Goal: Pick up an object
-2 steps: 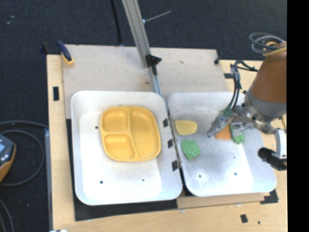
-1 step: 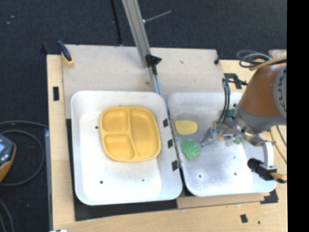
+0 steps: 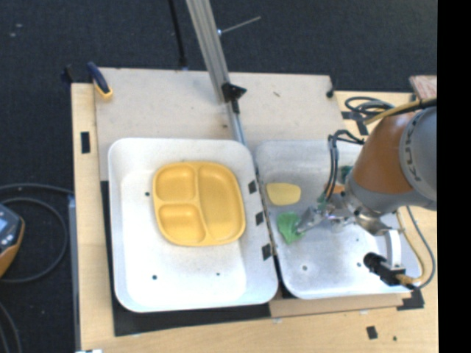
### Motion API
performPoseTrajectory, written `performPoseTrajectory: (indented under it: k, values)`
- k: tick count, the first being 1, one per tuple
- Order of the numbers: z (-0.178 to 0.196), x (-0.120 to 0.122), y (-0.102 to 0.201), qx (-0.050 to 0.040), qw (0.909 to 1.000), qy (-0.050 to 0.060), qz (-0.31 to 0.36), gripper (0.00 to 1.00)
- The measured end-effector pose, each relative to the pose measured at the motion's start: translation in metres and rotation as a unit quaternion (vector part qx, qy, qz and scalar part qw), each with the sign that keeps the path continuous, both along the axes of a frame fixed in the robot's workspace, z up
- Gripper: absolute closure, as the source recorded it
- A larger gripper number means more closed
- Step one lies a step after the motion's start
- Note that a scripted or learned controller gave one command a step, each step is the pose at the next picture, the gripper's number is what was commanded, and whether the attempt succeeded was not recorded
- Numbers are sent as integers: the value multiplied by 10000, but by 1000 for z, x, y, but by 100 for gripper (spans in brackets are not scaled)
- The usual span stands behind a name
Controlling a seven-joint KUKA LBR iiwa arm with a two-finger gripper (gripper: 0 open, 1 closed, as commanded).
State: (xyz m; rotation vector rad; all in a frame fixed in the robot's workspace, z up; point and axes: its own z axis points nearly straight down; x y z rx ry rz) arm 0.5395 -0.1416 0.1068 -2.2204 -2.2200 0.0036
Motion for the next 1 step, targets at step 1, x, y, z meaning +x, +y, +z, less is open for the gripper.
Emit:
performPoseTrajectory:
  k: [1]
  values:
    - [14,2,-2,-6,10000,-35,-29,100]
